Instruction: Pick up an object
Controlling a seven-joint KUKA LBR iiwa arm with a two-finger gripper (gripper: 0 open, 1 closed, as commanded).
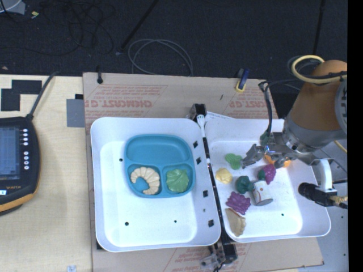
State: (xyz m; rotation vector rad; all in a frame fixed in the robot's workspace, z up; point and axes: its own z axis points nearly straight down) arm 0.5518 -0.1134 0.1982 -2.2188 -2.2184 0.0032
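**A:** What did you have in front of you, by material and shape?

**B:** You had two glossy white bins side by side on printed cardboard. The left bin [113,208] held a smooth teal tray [159,146] with three compartments; a ridged, tan croissant [146,180] lay in the one at 7 o'clock and a crinkled green leaf piece [178,180] in the one at 5 o'clock. The right bin [306,222] held small plastic toys: a lumpy light green piece [233,160] at 10 o'clock, a rounded yellow piece [223,176] just below it, a dark green knob [243,183] at the centre, a bumpy purple grape bunch [238,202] at 7 o'clock, a cream wedge [236,222] under that, a magenta piece [269,173] and a small white cylinder [261,195].

**A:** And the gripper?

**B:** Your gripper [260,153] sat at 12 o'clock in the right bin, its dark metal fingers spread apart with nothing between them, just beside the light green and magenta pieces.

**A:** Anything hard to read?

**B:** The grey arm with its orange band [317,103] was cut off at 3 o'clock. You could not tell what the magenta piece or the cream wedge were; both were too small and blurred.
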